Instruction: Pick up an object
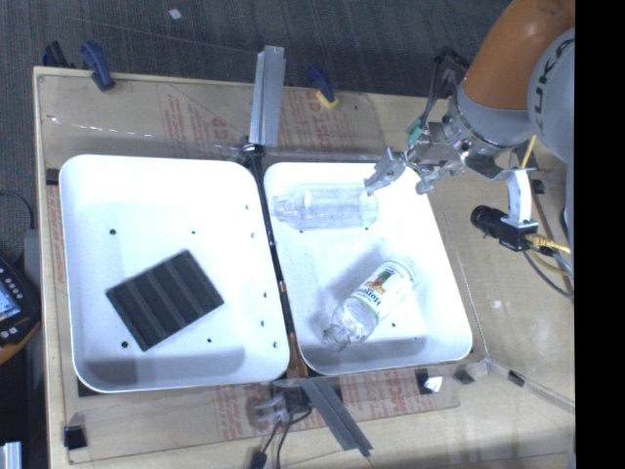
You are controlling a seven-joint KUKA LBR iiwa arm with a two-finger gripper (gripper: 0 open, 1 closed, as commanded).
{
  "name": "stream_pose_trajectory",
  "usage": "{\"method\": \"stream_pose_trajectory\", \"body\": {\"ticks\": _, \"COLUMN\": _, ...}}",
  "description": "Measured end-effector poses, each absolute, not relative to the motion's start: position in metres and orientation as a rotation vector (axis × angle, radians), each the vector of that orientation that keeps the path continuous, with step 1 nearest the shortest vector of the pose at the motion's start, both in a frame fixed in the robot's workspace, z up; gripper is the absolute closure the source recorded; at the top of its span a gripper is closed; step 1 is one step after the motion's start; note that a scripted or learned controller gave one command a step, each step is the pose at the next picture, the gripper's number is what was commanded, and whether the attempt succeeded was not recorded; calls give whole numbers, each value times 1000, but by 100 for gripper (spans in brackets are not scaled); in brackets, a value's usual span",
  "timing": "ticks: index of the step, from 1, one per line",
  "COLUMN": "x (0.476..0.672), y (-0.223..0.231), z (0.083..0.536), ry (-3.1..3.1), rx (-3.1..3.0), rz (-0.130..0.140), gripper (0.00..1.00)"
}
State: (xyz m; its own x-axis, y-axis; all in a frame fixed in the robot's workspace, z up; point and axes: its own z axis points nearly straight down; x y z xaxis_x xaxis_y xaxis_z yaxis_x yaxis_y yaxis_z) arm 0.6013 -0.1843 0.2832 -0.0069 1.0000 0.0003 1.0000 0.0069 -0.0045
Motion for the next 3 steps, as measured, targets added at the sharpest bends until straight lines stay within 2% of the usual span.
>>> {"method": "stream_pose_trajectory", "body": {"ticks": 1, "x": 540, "y": -211, "z": 210, "ry": -2220, "rx": -2219, "rz": 5, "gripper": 0}}
{"method": "stream_pose_trajectory", "body": {"ticks": 2, "x": 530, "y": -210, "z": 144, "ry": -2262, "rx": -2193, "rz": -8, "gripper": 0}}
{"method": "stream_pose_trajectory", "body": {"ticks": 3, "x": 524, "y": -209, "z": 95, "ry": -2335, "rx": -2098, "rz": 1, "gripper": 0}}
